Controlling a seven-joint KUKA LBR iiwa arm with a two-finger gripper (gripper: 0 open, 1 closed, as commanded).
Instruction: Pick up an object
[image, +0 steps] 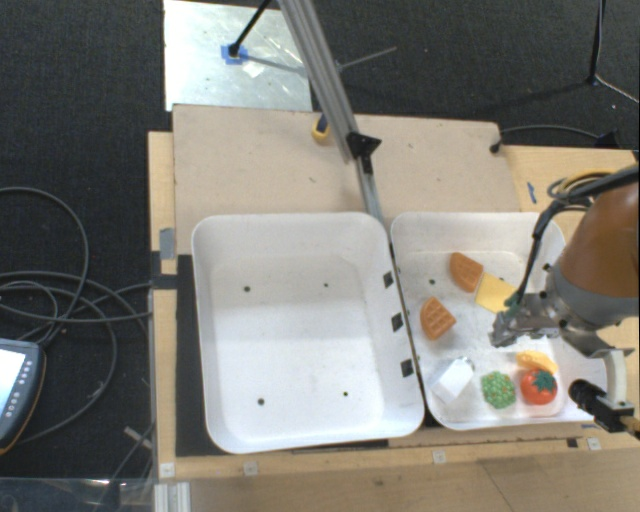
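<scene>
The right bin holds several small items: an orange piece, a yellow wedge, a ridged orange-brown piece, a white block, a green knobbly item, a red tomato-like item and a yellow piece. My gripper hangs low in this bin, between the yellow wedge and the yellow piece, just above the green item. I see nothing held by it.
The left bin lies beside the right one, with dark clips along the shared rim. A slanted metal pole crosses the back of the bench. Cables lie on the floor at left.
</scene>
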